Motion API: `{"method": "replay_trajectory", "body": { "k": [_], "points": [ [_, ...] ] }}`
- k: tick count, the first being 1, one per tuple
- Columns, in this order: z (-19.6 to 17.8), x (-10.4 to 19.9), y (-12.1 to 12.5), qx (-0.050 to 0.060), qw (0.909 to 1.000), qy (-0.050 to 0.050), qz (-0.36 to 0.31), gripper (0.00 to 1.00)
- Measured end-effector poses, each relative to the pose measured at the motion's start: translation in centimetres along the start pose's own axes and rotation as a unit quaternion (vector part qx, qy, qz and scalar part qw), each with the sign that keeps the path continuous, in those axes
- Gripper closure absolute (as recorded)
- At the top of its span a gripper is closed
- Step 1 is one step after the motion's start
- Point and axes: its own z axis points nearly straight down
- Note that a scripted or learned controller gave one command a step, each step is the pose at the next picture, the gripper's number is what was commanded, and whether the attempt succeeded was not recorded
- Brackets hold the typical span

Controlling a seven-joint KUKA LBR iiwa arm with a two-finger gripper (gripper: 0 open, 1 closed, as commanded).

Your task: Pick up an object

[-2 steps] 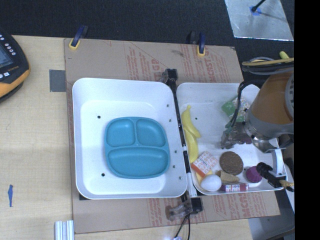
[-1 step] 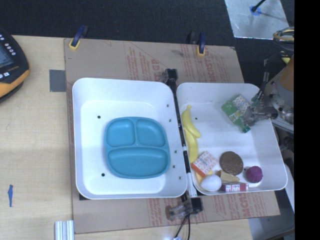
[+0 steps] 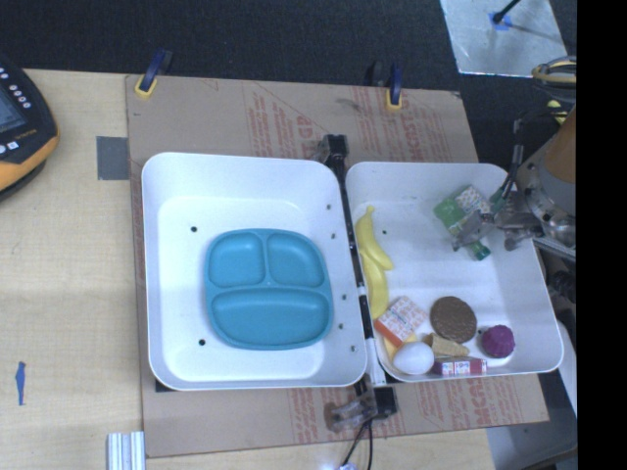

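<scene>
The arm comes in from the right edge, low over the right bin (image 3: 549, 292), its wrist body sitting above the bin's far right rim. The end effector (image 3: 480, 231) points leftward across the bin, its dark fingers (image 3: 464, 235) splayed apart and open around the near end of a green and white packet (image 3: 460, 209). The packet lies in the far right part of the right bin, just under and beside the fingertips; I cannot tell whether the fingers touch it, and nothing is seen clamped between them.

A yellow banana (image 3: 373, 262) lies along the left wall of the right bin, running from far to near. At its near end sits a small red and white box (image 3: 401, 318). A white egg-like ball (image 3: 413, 358) rests in the near left corner. A brown round disc (image 3: 454, 318) lies toward the near middle, a purple ball (image 3: 498, 341) to its right by the near right corner, and a small red and white tube (image 3: 460, 366) lies against the near wall.

The left bin (image 3: 167, 262) holds a blue divided plate (image 3: 266, 288), flat at its centre. Both bins sit on a sheet of brown cardboard (image 3: 245, 116) clamped onto the wooden surface (image 3: 59, 282).
</scene>
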Motion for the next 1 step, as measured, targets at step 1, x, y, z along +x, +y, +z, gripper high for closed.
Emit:
{"method": "replay_trajectory", "body": {
  "k": [1],
  "points": [
    [7.2,-1.38,7.14,-0.001,1.0,0.0,-0.003,0.0]
  ]
}}
